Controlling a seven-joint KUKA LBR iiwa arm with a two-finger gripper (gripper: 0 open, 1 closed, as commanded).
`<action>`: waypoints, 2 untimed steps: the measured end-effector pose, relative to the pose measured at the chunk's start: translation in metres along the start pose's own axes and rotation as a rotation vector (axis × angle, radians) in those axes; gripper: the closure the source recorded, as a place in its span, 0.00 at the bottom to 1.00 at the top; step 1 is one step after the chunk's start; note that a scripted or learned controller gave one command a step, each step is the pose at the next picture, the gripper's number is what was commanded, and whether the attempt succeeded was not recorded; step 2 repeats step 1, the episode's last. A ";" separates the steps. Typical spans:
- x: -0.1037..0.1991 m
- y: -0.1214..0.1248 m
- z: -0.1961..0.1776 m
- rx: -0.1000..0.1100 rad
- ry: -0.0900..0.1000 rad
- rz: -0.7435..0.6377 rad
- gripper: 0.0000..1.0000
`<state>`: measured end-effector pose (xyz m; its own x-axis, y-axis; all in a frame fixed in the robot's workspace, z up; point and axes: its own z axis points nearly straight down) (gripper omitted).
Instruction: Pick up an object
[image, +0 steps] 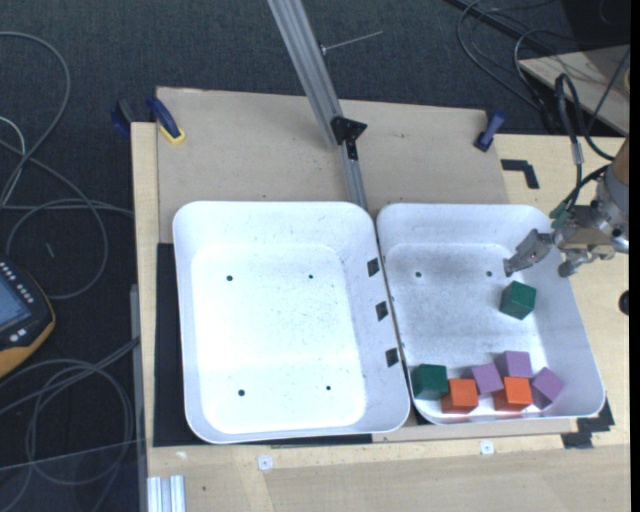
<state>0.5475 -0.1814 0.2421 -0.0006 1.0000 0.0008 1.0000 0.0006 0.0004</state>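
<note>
My gripper (539, 268) hangs over the right side of the right bin (440, 250), reaching in from the right. It is open, with nothing between its fingers. A green cube (518, 299) lies on the bin floor just below it in the view, apart from the fingertips. Along the bin's front edge sits a cluster of blocks: a dark green one (431, 379), an orange one (461, 394), a purple one (488, 377), another orange one (516, 391) and two more purple ones (517, 362) (547, 385).
The left bin (200, 250) adjoins the right one, with small black clips (381, 310) along the shared wall. A slanted metal pole (320, 90) rises from the bench's back. Blue clamps (167, 120) (489, 130) hold the board's far corners. Cables lie on the floor around.
</note>
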 end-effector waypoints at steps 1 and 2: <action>0.000 0.000 0.000 0.000 0.000 0.000 0.00; 0.000 0.000 0.000 0.000 0.000 0.000 0.00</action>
